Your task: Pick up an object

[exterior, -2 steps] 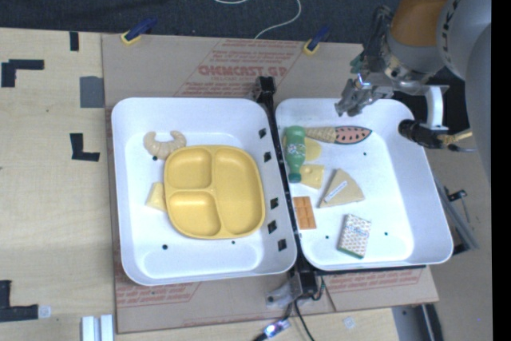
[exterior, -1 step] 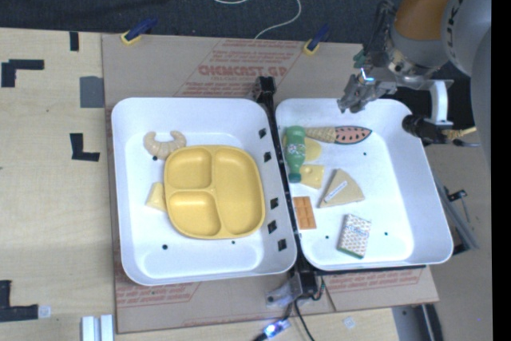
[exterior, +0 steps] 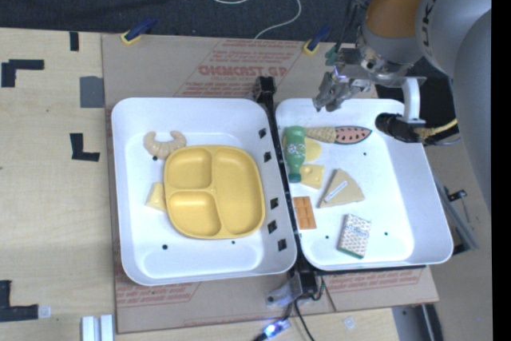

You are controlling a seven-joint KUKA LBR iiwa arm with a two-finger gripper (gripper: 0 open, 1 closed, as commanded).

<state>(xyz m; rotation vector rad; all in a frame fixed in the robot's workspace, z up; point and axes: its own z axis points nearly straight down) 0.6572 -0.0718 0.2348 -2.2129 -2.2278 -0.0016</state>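
Grey arm's two-finger gripper hovers over back-left edge of the right white plastic bin, fingers close together w/ nothing between them. Nearest pick candidates: flat watermelon-slice toy just below gripper, green bottle-shaped toy beside the divider, pale yellow wedge mid-bin, small patterned box toward front. Left bin holds yellow divided plastic tray, a tan curled piece behind it. For a good pick, probably open first, centre over one item away from the wall, drop straight, close across its narrow side; the slice lies flat, so fingers may skid.
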